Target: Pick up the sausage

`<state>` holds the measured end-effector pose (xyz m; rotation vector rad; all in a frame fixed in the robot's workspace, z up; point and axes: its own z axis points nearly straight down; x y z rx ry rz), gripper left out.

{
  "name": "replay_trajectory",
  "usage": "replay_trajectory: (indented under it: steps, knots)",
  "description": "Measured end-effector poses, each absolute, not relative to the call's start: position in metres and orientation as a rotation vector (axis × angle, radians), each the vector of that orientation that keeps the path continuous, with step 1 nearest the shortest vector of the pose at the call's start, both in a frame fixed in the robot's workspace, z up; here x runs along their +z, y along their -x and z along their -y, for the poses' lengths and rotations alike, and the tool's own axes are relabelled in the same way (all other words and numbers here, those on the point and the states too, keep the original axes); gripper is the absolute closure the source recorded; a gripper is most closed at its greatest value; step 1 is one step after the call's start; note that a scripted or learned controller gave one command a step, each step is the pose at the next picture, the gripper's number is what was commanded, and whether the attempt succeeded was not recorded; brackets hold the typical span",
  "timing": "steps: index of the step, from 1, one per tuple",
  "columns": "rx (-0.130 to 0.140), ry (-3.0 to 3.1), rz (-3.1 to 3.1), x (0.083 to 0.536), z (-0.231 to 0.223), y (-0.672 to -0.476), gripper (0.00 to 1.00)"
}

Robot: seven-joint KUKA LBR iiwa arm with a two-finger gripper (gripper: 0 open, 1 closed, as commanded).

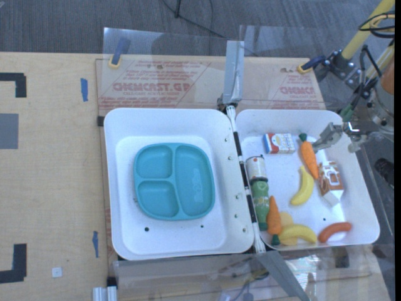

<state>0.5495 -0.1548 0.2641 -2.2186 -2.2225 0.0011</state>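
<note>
The sausage, a short orange-red link, lies in the front right corner of the right bin. My gripper hovers over the bin's far right edge, well behind the sausage and apart from it. Its two grey fingers stand open with nothing between them; the left fingertip points toward a carrot.
The right bin also holds a banana, a second banana, a second carrot, two small cartons and a can along the left wall. A teal divided plate sits in the left bin.
</note>
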Motion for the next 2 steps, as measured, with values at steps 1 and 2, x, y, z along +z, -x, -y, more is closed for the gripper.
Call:
replay_trajectory:
  steps: [1, 2]
  knots:
    - [0.000, 2.345, 2.090, 0.165, 0.206, -0.533, 0.00]
    - [-0.019, 2.309, 2.181, 0.113, 0.183, -0.518, 0.00]
